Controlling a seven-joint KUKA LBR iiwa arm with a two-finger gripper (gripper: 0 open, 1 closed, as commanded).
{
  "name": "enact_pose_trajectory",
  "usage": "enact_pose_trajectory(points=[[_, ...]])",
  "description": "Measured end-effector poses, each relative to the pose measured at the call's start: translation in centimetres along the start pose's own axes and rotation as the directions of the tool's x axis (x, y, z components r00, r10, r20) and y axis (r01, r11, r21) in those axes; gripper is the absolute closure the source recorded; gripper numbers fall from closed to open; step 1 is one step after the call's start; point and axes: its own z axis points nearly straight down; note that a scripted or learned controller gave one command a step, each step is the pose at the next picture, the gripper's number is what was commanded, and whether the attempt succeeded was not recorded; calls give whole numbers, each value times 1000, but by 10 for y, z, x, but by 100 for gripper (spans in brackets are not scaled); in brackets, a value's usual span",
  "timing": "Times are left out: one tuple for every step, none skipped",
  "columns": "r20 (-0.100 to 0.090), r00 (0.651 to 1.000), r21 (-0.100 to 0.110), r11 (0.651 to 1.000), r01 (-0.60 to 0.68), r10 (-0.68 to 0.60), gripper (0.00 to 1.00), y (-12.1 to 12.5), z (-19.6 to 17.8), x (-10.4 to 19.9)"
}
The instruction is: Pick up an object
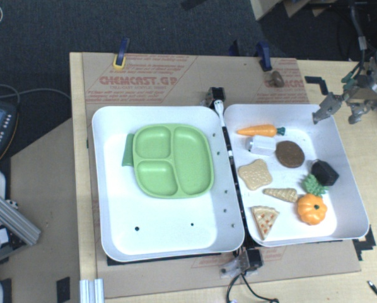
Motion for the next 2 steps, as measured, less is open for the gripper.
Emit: enact_pose_trajectory(points=[[3, 1000, -13, 1000, 3, -3, 0, 2, -8, 0], [2, 1000, -9, 1000, 3, -3, 0, 1, 36, 6]])
